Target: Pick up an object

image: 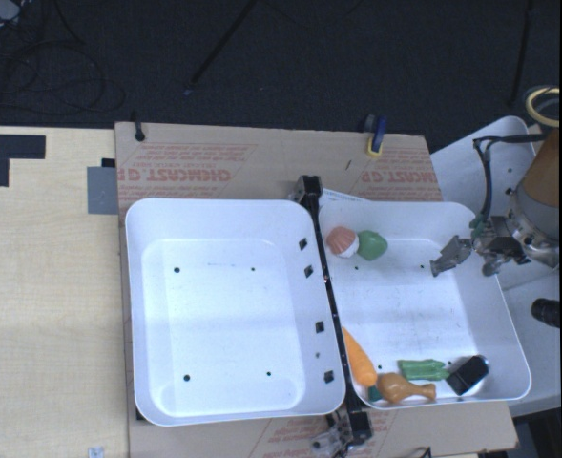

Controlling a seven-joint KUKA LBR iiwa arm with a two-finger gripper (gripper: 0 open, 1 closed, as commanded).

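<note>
My gripper (471, 259) hangs over the right rim of the right bin (424, 303), fingers spread open with nothing between them. In that bin, a pink and white ball-like toy (342, 242) and a green round toy (372, 245) lie side by side near the far left corner. Along the near edge lie an orange carrot (358, 356), a brown drumstick-shaped toy (403, 387), a green oblong piece (422, 368) and a black block (468, 375). All of these lie well apart from the gripper.
The left bin (223, 303) stands beside the right one, with a black divider clamp strip (321, 294) between them. Both rest on a cardboard sheet (261, 160). A blue and yellow clip (376, 136) sits on the cardboard's far edge.
</note>
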